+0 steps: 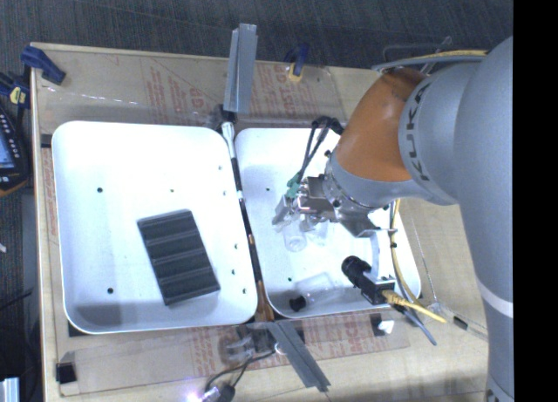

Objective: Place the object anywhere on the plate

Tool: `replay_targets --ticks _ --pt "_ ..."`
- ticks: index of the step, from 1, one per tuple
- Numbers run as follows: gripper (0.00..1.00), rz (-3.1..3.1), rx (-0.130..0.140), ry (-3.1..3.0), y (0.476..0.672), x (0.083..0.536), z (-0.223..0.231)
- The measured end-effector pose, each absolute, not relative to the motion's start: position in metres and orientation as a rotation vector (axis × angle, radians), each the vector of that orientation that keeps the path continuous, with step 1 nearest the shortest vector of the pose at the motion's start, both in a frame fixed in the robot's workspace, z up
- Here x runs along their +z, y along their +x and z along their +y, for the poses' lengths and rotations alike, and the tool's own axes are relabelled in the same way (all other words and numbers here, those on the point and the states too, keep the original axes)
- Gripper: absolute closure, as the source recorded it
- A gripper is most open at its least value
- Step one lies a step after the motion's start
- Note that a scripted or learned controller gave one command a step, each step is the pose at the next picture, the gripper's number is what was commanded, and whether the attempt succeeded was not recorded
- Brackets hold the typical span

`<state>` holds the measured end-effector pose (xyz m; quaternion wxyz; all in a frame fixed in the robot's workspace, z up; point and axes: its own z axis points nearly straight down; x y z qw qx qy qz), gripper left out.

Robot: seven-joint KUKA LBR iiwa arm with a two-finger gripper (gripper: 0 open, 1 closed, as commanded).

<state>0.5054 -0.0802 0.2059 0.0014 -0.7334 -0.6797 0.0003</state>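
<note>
While "KUKA" reads on the arm [436, 143], the pincer's [295, 217] grip cannot be told.

Wooden bench [131, 86] bears two white bins: left [78, 156], right [261, 156], side by side.

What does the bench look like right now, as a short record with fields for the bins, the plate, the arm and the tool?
left bin: white, shallow, holds the plate
plate: dark, ribbed, rectangular, lying at a slant near the bin's front
right bin: white, shallow, arm reaching over it
arm: grey with an orange band, coming in from the right
tool: low over the middle of the right bin
clear object: small, just below the tool; whether it is gripped cannot be told
</note>
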Motion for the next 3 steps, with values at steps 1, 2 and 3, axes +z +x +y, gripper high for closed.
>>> replay_targets --ticks 1,2,3 --pt "1.0 -2.146 0.006 -2.29 0.528 0.19 0.022" --pt "1.0 -1.995 0.009 -2.421 0.475 0.19 0.08" --pt "1.0 -2.081 0.003 -2.35 0.476 0.258 0.105"
